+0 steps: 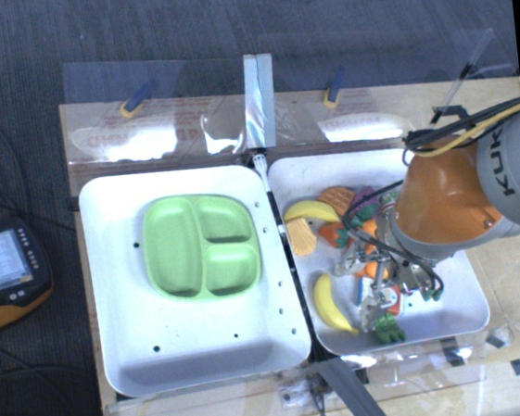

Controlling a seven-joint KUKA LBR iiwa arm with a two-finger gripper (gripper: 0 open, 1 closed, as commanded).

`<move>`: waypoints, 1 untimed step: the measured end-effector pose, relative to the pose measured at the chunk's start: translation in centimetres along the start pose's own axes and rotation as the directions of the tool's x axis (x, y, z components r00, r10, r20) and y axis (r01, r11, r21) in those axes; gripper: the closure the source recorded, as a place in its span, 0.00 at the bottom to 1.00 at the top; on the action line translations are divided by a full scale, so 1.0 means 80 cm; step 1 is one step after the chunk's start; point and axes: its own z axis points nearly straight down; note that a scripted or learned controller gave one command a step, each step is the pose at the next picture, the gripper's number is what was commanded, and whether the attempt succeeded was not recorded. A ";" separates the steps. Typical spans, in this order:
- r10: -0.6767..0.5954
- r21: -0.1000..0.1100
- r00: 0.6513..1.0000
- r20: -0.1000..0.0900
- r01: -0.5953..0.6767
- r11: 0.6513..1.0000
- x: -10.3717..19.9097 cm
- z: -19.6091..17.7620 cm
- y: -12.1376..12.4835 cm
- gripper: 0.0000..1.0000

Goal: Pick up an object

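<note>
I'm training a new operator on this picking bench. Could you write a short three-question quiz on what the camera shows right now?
1. True or false: the green divided plate lies in the left bin.
2. Which bin is the gripper over? A) left bin B) right bin C) neither
3. Fill in: two yellow ____ lie in the right bin, one near its far left part and one near its front left part.

Key:
1. True.
2. B. The arm reaches in from the right and the gripper is down among the toy foods.
3. Bananas.
</note>
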 end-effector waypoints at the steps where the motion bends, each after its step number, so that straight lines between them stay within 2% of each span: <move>1: -0.065 0.004 0.998 0.002 0.065 0.998 0.001 0.000 -0.002 0.00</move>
